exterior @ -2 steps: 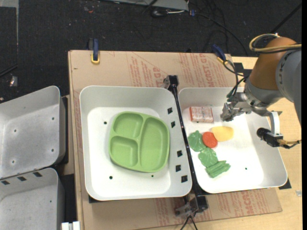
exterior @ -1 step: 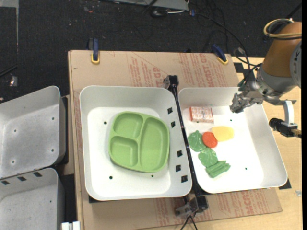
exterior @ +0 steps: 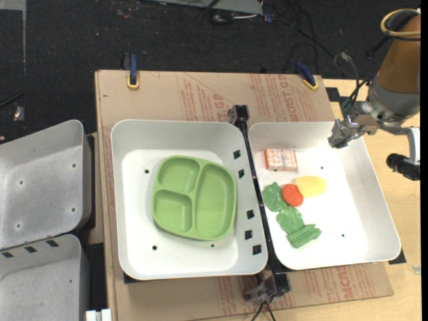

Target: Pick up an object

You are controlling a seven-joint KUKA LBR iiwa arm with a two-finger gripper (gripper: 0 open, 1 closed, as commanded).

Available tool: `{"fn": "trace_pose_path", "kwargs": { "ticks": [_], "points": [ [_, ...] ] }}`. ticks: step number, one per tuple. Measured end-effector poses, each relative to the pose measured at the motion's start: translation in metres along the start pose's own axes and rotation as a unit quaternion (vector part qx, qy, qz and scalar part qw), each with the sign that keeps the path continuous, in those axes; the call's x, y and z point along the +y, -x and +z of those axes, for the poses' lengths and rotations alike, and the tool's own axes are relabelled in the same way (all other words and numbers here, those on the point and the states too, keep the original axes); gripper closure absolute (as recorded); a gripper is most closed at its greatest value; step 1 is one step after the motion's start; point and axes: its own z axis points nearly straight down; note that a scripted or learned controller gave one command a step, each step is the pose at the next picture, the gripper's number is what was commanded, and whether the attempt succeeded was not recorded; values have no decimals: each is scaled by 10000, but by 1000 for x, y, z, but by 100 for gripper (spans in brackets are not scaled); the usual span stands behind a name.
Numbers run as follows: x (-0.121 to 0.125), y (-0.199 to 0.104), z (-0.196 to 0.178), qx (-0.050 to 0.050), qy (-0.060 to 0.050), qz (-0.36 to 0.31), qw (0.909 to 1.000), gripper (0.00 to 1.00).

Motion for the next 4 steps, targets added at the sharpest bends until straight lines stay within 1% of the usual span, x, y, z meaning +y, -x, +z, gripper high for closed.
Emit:
{"fn": "trace_pose_path", "kwargs": {
  "ticks": [1,2,3,4],
  "points": [
    [-20,-41,-5,16,-40,-13,10000,100],
    [-43,-97,-11,24,-38,-27,10000,100],
    [-55,-148,-24,21,-38,-27,10000,100],
    [-74,-197,-15,19,-50,-24,10000,100]
  ]
}}
